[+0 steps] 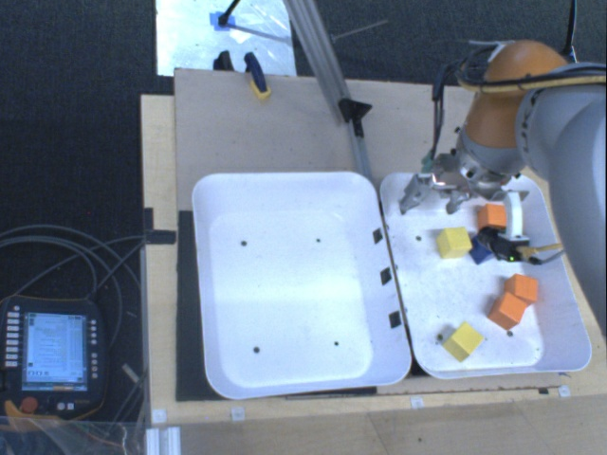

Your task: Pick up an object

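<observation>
Camera view: the gripper (438, 195) hovers over the far end of the right bin (560, 349), fingers spread, nothing between them. Yellow blocks (453, 243) (464, 340) and orange blocks (513, 300) (491, 216) lie in that bin. Step in hand: approach. Next move calls for alignment over the near yellow block, descent, then closure.
</observation>
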Robot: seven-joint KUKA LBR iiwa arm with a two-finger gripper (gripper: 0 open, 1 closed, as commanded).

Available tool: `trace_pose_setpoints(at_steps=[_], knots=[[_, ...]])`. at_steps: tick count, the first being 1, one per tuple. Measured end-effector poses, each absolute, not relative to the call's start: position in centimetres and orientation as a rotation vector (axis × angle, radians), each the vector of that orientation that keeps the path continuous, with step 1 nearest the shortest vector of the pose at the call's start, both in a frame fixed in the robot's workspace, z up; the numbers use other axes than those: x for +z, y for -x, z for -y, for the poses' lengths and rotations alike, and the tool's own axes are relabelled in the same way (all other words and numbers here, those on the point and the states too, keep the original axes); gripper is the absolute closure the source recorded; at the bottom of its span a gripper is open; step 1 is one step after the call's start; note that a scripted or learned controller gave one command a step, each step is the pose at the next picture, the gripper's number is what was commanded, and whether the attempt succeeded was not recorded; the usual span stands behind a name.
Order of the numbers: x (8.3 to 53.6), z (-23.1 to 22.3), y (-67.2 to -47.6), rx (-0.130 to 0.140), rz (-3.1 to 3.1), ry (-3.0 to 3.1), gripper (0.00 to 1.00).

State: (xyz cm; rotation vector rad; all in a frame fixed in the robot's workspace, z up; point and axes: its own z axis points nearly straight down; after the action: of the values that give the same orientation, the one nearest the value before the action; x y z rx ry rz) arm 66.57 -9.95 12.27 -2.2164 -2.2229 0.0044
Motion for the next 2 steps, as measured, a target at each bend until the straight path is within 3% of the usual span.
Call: trace_pose_setpoints(at_steps=[1, 2], knots=[[10.6, 9.9, -66.6, 0.001, 2.226, 2.218, 0.00], [11.8, 9.9, -66.8, -0.004, 2.230, 2.219, 1.00]])
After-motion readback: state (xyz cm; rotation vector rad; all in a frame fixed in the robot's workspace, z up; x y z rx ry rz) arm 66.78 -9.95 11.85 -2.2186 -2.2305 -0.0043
